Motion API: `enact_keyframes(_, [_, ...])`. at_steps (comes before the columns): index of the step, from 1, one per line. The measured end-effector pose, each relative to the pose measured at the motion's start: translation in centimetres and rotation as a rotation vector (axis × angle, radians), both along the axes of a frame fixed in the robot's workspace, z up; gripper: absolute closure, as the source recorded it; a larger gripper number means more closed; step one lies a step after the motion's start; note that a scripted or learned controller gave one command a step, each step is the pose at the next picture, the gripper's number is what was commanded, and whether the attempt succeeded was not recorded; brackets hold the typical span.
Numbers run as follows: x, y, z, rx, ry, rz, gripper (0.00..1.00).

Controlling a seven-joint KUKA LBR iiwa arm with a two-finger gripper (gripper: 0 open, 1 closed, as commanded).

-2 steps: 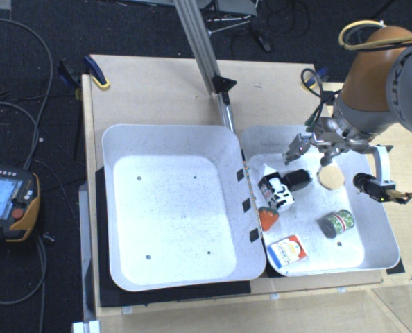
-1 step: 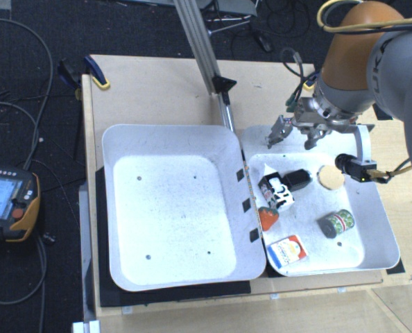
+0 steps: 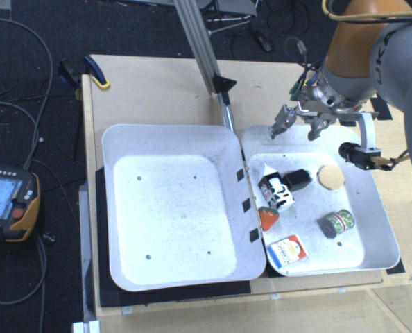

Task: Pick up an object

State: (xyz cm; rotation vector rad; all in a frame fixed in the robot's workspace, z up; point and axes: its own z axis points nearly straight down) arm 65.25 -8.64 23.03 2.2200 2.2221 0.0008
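In the camera view, the hand (image 3: 294, 128) hung over the far edge of the right bin (image 3: 372, 207), fingers spread apart and holding nothing. The things lay nearer the table's front edge than the hand: a black-and-white toy (image 3: 278, 189) and a red piece (image 3: 268, 218) along the bin's left wall, a round tan biscuit (image 3: 330, 177) mid-bin, a green can (image 3: 337, 223) and a red-and-white packet (image 3: 288, 250) toward the front. The toy looked closest, its long axis slanted.
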Motion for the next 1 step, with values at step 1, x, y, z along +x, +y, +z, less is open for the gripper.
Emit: enact_keyframes(1, [0.26,-0.2,-4.4,0.0,0.004,-0.001,0.0])
